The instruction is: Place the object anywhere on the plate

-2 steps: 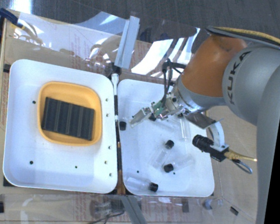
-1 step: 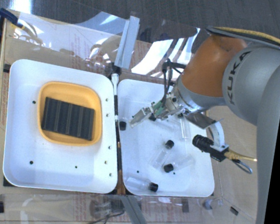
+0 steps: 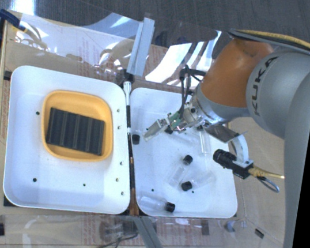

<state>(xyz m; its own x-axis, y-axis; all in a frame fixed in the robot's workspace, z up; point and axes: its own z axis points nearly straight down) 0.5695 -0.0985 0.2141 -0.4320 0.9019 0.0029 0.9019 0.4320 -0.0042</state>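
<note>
Vials (image 3: 185, 172) lie loose in the right bin (image 3: 220, 209), none lifted. Gripper (image 3: 157, 128) hovers far-left there, fingers apart, empty. Grasp comes first; then carry left to the plate (image 3: 59, 99).

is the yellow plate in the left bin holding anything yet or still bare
Bare of task objects: the yellow plate shows just its dark ribbed centre, while small clear vials lie in the right bin.
</note>
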